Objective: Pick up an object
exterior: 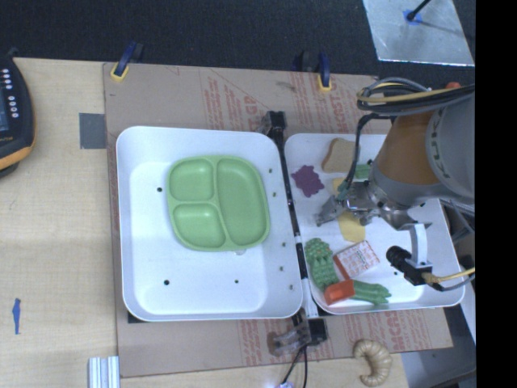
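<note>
My gripper (343, 208) hangs low over the middle of the right bin (436, 293), reaching in from the right. A yellow block (352, 229) lies just below it, partly covered by the gripper. To its left lies a purple piece (307, 179). A slice of toast (338, 154) lies at the bin's far end. Nearer the front are a green knobbly piece (317, 260), a red and white packet (356, 259), a red piece (338, 292) and a green piece (371, 291).
The left bin (145, 281) holds a green divided plate (218, 203). A croissant (373, 360) lies on the cardboard in front of the right bin. A black and orange pendant (11, 111) sits at the bench's left edge. Cables (404, 94) loop above the arm.
</note>
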Controlling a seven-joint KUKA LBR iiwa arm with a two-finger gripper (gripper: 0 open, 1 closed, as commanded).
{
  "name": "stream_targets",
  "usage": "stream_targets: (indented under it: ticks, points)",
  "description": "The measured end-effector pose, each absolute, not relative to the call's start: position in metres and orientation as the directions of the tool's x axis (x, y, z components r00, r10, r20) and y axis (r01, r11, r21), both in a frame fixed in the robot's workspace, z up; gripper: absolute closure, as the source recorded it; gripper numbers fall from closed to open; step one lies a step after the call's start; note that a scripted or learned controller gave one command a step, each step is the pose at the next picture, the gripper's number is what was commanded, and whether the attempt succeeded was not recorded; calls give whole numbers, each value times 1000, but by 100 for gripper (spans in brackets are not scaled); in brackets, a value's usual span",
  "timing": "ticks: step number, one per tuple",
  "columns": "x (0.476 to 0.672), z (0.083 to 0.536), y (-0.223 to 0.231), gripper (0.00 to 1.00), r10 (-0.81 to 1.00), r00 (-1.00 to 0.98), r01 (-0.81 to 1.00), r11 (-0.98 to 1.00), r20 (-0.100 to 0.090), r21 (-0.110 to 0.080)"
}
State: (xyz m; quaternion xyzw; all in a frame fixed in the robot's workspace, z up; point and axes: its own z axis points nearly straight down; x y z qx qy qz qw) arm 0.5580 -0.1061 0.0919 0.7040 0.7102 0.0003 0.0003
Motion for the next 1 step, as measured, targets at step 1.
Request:
stream_targets:
  ticks: [1]
  points:
    - [556,103,-109,100,1000,-6,1000,6,0,-4]
